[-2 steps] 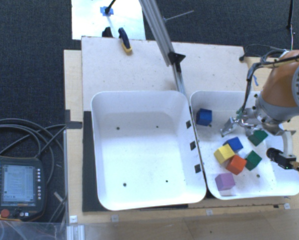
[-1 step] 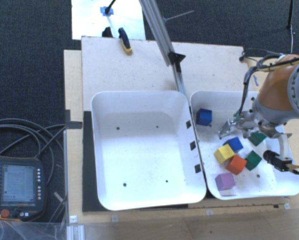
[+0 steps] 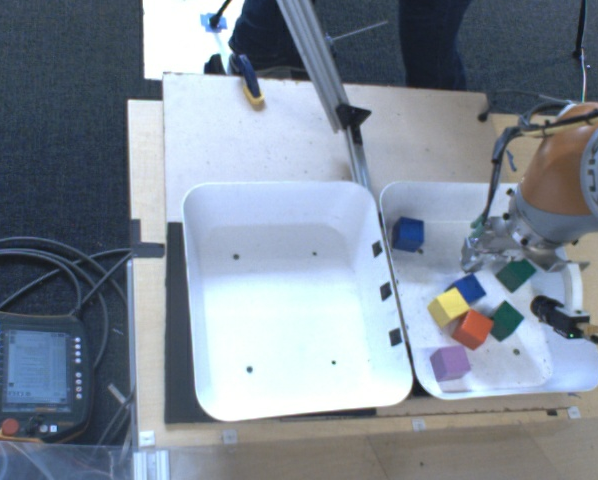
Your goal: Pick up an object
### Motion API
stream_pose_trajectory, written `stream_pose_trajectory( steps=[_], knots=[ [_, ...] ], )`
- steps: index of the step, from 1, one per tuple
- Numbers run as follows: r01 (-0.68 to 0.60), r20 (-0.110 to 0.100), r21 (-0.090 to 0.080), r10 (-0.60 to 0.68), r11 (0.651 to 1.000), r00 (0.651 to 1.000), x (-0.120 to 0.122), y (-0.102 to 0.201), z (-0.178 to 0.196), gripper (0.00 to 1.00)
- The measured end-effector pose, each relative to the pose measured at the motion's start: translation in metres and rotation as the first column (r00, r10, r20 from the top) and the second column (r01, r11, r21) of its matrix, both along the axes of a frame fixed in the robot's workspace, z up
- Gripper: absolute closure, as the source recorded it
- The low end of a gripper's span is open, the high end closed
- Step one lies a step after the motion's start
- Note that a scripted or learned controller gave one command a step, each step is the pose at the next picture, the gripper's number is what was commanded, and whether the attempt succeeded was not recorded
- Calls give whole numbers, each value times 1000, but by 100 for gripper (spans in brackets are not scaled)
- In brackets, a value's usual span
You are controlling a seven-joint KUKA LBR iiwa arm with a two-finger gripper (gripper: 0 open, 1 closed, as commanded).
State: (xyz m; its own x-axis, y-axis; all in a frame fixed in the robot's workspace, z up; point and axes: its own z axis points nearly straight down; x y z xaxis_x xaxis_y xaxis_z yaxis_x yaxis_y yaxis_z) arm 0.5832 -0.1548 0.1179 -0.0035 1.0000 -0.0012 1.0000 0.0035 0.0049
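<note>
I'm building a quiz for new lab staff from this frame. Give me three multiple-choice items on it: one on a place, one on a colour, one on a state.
1. Which bin holds the blocks?
A. the left bin
B. the right bin
C. both bins

2. What colour is the block that sits apart, near the right bin's upper left corner?
A. blue
B. red
C. white

3. How does the purple block lie?
A. on top of the orange block
B. on the bench outside the bins
C. on the bin floor, lowest of the cluster in the view

Answers:
1 B: every block lies in the right bin, under the arm.
2 A: the lone block is blue, away from the cluster.
3 C: the purple block rests on the floor just below the orange block, while the tool is at the cluster's upper edge.
</note>
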Motion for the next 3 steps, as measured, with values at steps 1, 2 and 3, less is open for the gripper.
stream_pose_trajectory(
  steps=[1,2,3],
  knots=[
    [0,1,0,0,1000,1000,-3,1,45,100],
    [-2,2,0,2,1000,1000,-5,10,97,100],
    [-1,5,-1,1,1000,1000,-3,5,162,100]
  ],
)
